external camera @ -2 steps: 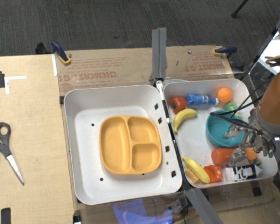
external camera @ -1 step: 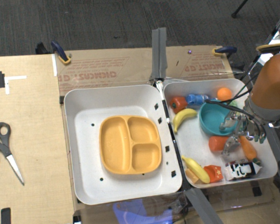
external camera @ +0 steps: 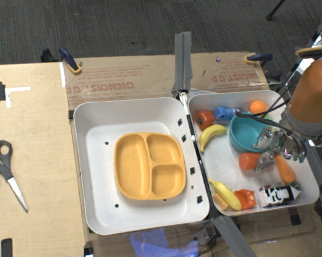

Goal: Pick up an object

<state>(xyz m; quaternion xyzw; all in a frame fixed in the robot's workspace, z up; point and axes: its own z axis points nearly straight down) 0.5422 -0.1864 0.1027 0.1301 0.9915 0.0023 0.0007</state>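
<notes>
Starting from the left bin (external camera: 92,175), a yellow divided plate (external camera: 150,166) is seen alone; the right bin (external camera: 308,197) is crowded with bananas, a teal bowl (external camera: 246,134) and orange toys, probably as grasp targets. The gripper (external camera: 268,153) is lowered beside the bowl; its state cannot be told.

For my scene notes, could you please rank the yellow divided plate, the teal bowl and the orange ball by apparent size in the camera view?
1. Yellow divided plate, clearly largest.
2. Teal bowl, partly covered by the claw's cables.
3. Orange ball, smallest.
</notes>
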